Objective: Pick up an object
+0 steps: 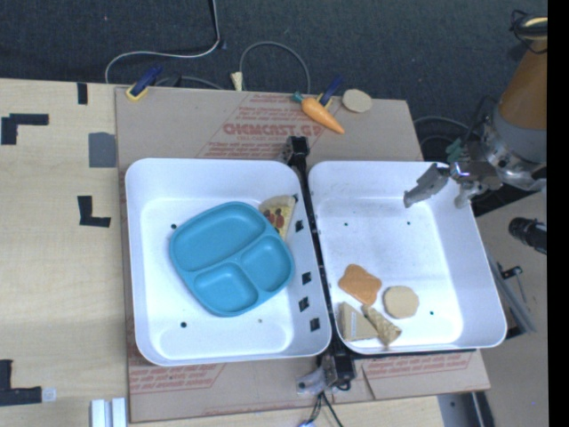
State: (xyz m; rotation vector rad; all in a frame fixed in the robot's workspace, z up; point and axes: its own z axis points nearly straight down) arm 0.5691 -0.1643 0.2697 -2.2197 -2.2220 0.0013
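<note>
Well below the gripper (pixel 442 183), whose fingers stand spread with nothing between them, lie a toast slice (pixel 359 284) and a round biscuit (pixel 401 302) in the right bin (pixel 462 238), probably light, stiff toy pieces best pinched across their edges.

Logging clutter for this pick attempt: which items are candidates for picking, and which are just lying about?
Candidates, right bin: orange toast-like piece, round tan piece, wedge pieces. Left bin: blue divided plate, pizza slice.

Lying about, outside the bins: toy carrot, tan disc, cables.
</note>
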